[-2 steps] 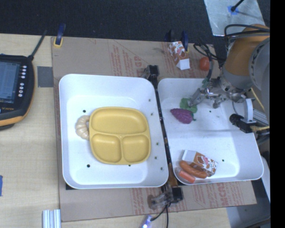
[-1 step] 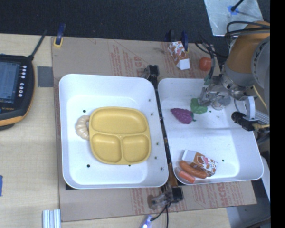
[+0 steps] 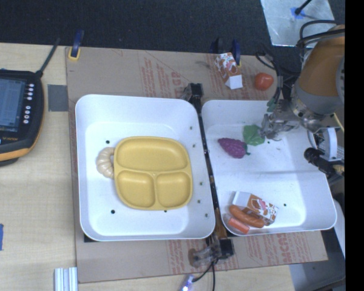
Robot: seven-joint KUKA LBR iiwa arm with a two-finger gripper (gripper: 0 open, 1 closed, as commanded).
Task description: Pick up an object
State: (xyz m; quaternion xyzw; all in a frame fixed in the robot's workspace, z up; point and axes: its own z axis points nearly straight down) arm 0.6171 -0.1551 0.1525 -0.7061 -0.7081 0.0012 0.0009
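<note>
Yellow plastic is sitting well left of the action: a divided tray (image 3: 153, 172) is filling the left bin (image 3: 88, 162), with a pale rounded thing (image 3: 104, 162) tucked against its left edge. Right of that tray, across the divider, the right bin (image 3: 303, 180) is holding a purple grape-like cluster (image 3: 232, 147). Just right of the cluster a small green leafy piece (image 3: 252, 135) is lying, soft-looking, flat and crumpled, and further right again the gripper (image 3: 272, 128) is hovering at its edge. Whether its fingers are apart or together I cannot tell, since they are blurring into the wrist above.

As a judgement, the green piece is looking like the target, and the main risk is that something so thin is giving the fingers little to bite; they could be closing over it and coming away bare, or nudging it toward the purple cluster. A descent slightly off centre would cause exactly that. Below and right of the tray, a printed packet (image 3: 258, 205) and an orange sausage-shaped toy (image 3: 241, 218) are resting near the bin's front wall, well apart from the gripper
</note>
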